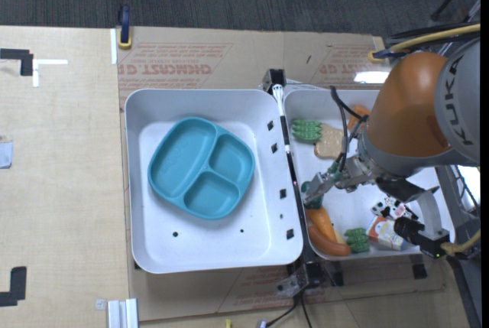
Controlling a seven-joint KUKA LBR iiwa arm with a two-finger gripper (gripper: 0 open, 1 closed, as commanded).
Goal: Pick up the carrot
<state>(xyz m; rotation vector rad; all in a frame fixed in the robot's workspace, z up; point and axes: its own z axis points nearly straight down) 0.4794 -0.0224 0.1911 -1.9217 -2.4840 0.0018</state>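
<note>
Above carrot (pixel 322 228), arm (pixel 416 116) (reads "KUKA")

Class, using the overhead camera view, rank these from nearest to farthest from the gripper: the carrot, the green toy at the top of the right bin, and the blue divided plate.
Measured from the gripper:
1. Carrot, just below it, along the right bin's left wall.
2. Green toy, above it, at the top of the right bin.
3. Blue divided plate, far to the left, in the left bin.

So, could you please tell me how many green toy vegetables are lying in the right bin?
2: one green toy vegetable near the bin's far left corner beside a tan piece, another at the near wall beside the carrot. The arm may hide more.
</note>
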